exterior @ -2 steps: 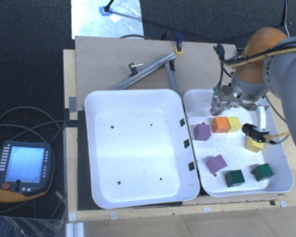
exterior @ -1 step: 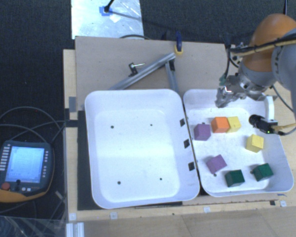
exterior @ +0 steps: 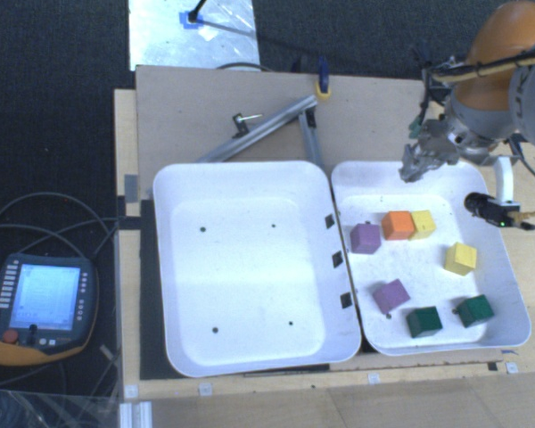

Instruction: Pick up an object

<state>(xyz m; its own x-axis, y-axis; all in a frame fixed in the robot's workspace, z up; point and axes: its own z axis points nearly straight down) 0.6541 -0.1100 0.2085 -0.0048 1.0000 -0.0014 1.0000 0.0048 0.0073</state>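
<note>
The right bin [exterior: 357, 178] holds several small blocks: a purple one [exterior: 366, 237], an orange one [exterior: 398, 225] touching a yellow one [exterior: 422, 223], another yellow one [exterior: 460, 258], a second purple one [exterior: 392, 294], and two dark green ones [exterior: 423, 320] [exterior: 473, 309]. My gripper [exterior: 414, 169] hangs over the far edge of the right bin, above and behind the orange block. It stands apart from every block, with nothing seen between its tips.
The left bin [exterior: 174, 185] lies beside the right one, their rims meeting at the middle. A metal bar [exterior: 259, 129] lies on the board behind the bins. A teach pendant [exterior: 40, 306] rests on the floor at the left.
</note>
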